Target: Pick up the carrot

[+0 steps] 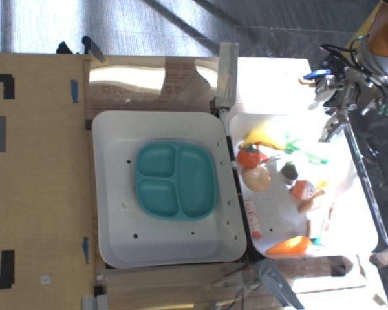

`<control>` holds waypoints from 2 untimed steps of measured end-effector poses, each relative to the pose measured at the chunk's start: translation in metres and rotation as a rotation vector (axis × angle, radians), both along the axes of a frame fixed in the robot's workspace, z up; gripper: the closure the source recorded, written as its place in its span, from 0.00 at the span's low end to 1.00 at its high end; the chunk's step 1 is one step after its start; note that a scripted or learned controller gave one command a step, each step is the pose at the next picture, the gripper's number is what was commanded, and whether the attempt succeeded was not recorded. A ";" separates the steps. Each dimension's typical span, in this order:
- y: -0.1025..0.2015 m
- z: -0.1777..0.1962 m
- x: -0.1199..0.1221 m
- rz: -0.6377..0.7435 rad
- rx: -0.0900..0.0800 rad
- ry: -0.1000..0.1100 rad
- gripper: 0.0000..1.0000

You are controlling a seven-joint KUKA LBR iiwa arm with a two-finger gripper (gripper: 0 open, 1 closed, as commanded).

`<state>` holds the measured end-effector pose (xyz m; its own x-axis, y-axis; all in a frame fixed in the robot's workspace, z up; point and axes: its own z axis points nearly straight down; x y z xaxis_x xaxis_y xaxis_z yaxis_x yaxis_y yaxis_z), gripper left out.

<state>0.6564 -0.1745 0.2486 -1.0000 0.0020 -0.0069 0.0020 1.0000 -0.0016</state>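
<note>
The carrot [290,245] is orange with a bit of green at its right end. It lies in the near corner of the right bin [349,225], close to the front wall. My gripper [333,118] hangs over the far right edge of that bin, well away from the carrot, with the other toys between them. Nothing shows between its fingers.
The right bin also holds a yellow banana [264,139], a red tomato [249,156], a tan round vegetable [258,178], a strawberry [302,188] and green pieces [307,152]. A teal divided plate [176,179] sits in the left bin [110,192]. A cardboard sheet [35,173] covers the left.
</note>
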 end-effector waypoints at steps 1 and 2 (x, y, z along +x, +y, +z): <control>0.054 -0.063 0.010 -0.017 0.004 0.006 0.00; 0.122 -0.062 -0.043 -0.030 0.005 0.002 0.00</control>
<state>0.6129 -0.0525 0.1865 -0.9995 0.0323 -0.0052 0.0323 0.9995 0.0032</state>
